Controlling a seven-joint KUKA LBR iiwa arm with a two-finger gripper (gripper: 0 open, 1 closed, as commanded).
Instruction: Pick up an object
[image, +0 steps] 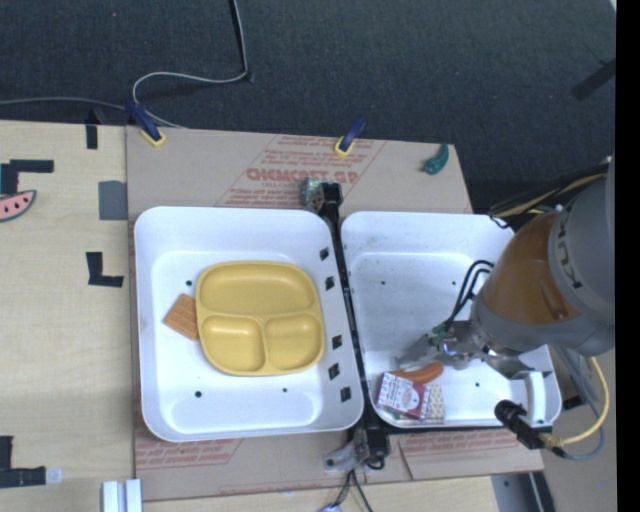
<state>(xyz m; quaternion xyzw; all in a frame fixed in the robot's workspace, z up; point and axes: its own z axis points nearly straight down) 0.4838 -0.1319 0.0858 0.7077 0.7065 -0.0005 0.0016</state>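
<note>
Left bin (160, 400) holds a yellow tray (262, 315) on top of a cracker (181, 317); untouched. In the right bin (400, 240), a small packet (411, 397) and an orange piece (427, 372) sit against the near wall, touching. Risk: hand (437, 349) just above them could pinch both or skid off the wall. Hand state: can't tell. Arm (545, 280) reaches in from the right, wrist bent low.

Yellow tray (262, 316) crowds left bin (160, 250), right bin (400, 235) floor mostly open
</note>
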